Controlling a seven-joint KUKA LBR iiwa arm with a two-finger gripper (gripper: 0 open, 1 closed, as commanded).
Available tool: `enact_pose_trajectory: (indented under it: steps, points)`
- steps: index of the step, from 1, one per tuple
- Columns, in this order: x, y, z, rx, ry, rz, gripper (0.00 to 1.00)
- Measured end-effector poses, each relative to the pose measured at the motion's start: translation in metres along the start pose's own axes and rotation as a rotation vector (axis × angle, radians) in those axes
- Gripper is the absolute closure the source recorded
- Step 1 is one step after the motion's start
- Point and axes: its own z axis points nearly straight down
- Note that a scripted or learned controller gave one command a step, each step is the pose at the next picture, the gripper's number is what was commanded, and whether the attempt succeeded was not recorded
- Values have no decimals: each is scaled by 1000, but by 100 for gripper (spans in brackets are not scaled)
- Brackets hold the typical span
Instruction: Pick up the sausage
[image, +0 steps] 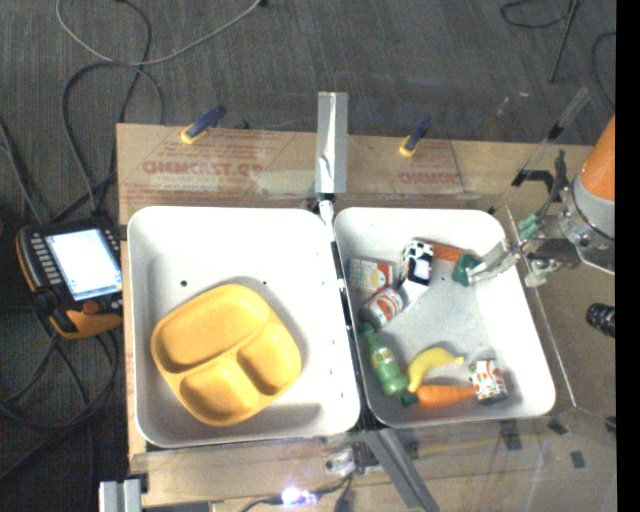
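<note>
Gripper (492, 262) hovered over the right bin (530, 330); its grip was impossible to judge. Cardboard (200, 168) lettering stayed unreadable.

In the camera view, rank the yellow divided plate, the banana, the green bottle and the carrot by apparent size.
1. yellow divided plate, by far the largest.
2. banana, green bottle and carrot look alike in size; I would not rank them.
</note>
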Motion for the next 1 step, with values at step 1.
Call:
enact_pose_trajectory:
  steps: [1]
  points:
    - [-6, 74, 127, 0, -1, -91, 0]
